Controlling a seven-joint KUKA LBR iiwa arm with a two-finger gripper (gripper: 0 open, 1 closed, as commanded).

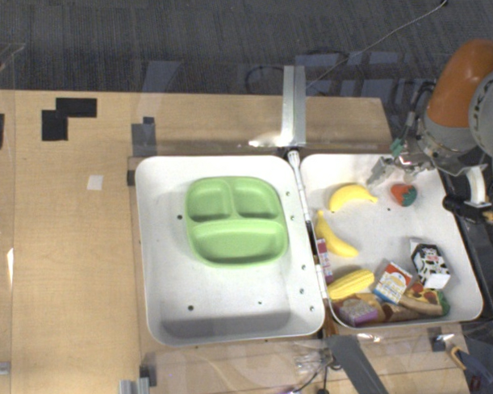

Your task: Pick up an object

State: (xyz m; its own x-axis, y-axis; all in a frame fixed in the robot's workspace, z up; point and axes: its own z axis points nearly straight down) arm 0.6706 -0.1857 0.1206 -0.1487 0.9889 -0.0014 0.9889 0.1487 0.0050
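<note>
Hovering at the right bin's point(472, 267) far edge, gripper point(388, 168) set between banana point(353, 196) and strawberry point(404, 195) — finger spread cannot be told. Nothing held. Risk: descent into the gap between them, or a glancing contact — toy rolls off.

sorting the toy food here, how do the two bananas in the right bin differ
The upper banana lies roughly crosswise near the bin's back, while the lower banana runs diagonally beside the divider between the bins. The upper one sits alone on bare white floor; the lower one lies close above the corn cob. The upper one is nearer the strawberry and the claw. Both are yellow, curved and lying flat.
</note>
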